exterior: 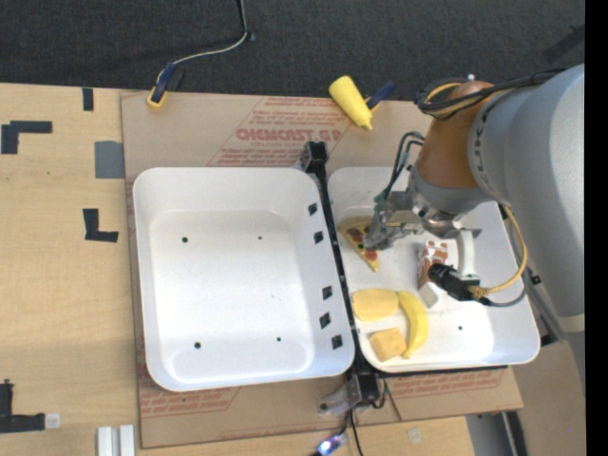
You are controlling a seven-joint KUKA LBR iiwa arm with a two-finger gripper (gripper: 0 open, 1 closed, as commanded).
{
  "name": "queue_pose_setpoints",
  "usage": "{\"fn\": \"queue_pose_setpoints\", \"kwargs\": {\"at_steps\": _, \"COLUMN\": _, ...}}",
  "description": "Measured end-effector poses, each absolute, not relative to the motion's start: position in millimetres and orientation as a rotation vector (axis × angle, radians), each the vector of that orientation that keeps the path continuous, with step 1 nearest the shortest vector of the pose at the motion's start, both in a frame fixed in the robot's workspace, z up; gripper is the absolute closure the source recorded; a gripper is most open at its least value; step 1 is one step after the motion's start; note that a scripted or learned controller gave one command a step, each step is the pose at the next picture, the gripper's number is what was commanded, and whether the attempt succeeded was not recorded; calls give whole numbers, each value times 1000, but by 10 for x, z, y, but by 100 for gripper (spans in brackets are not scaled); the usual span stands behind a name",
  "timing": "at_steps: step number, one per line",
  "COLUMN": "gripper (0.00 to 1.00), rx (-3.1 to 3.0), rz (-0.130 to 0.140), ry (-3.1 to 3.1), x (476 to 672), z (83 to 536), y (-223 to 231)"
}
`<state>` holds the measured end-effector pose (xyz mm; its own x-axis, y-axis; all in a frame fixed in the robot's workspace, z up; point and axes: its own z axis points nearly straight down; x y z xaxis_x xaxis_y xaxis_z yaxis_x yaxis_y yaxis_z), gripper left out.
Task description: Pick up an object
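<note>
White right bin (513, 345) holds the objects: a pizza-slice toy (361, 240) near its left wall, a banana (414, 323) and two yellow blocks (376, 304) toward the front, and a small brown-and-white item (437, 253), possibly a toy, too blurred to name. Gripper (382, 231) sits low over the pizza slice, apparently touching it; whether it is clenched or released cannot be told. Left bin (152, 198) adjoins. A yellow clamp (351, 101) lies on the bench behind.
</note>
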<state>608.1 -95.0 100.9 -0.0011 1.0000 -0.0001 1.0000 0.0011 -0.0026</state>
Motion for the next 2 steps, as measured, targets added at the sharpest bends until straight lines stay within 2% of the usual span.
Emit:
{"fn": "queue_pose_setpoints", "kwargs": {"at_steps": 1, "gripper": 100, "rx": -2232, "rz": -18, "ry": -2230, "x": 5713, "z": 903, "y": -1074}}
{"fn": "queue_pose_setpoints", "kwargs": {"at_steps": 2, "gripper": 100, "rx": -2215, "rz": -11, "ry": -2234, "x": 5765, "z": 1906, "y": -417}}
